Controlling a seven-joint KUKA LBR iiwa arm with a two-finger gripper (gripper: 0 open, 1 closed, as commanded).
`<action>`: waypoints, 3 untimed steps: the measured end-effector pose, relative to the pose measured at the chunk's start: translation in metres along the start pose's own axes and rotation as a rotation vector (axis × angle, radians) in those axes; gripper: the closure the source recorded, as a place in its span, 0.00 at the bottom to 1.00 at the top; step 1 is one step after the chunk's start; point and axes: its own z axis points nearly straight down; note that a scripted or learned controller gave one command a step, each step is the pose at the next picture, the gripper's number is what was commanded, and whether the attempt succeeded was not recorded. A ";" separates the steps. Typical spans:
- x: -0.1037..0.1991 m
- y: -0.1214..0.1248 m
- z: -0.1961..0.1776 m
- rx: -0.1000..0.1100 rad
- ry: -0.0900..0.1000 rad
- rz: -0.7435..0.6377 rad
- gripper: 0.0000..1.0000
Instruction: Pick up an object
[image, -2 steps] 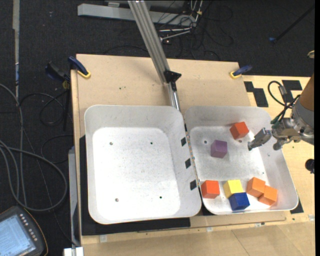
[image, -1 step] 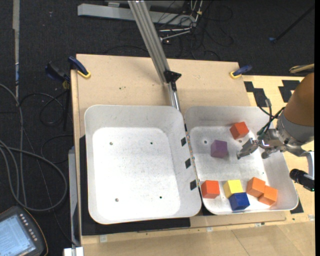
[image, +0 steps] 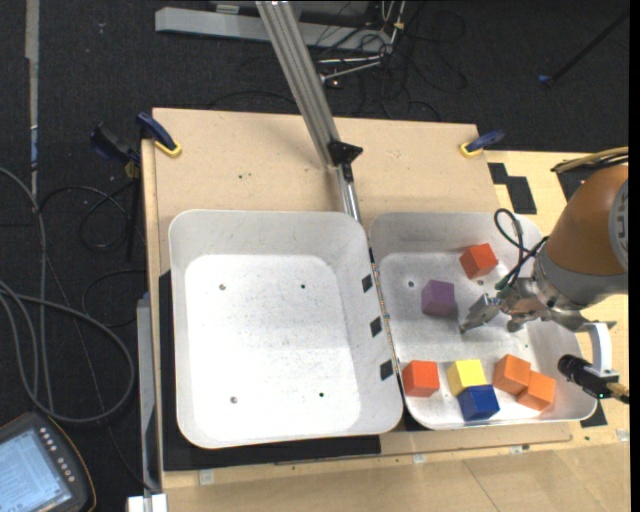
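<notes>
The right bin (image: 400, 262) holds several cubes. A purple cube (image: 437, 298) lies near its middle and an orange cube (image: 479, 260) sits further back. Along the front edge are an orange cube (image: 421, 377), a yellow cube (image: 466, 375), a blue cube (image: 479, 402) and two more orange cubes (image: 513, 373) (image: 537, 390). My gripper (image: 478, 314) hangs low over the bin floor just right of the purple cube, a small gap away from it. I see no cube in it.
The left bin (image: 200, 240) lies beside the right one, with a raised divider edge (image: 375, 290) between them. A metal pole (image: 305, 80) slants in from the back. The arm's grey and orange body (image: 590, 240) covers the right bin's right side.
</notes>
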 end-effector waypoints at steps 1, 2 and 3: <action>-0.001 0.002 -0.014 -0.007 -0.002 0.000 1.00; 0.009 0.001 -0.067 -0.012 -0.004 -0.004 1.00; 0.012 -0.001 -0.111 -0.011 -0.004 -0.004 1.00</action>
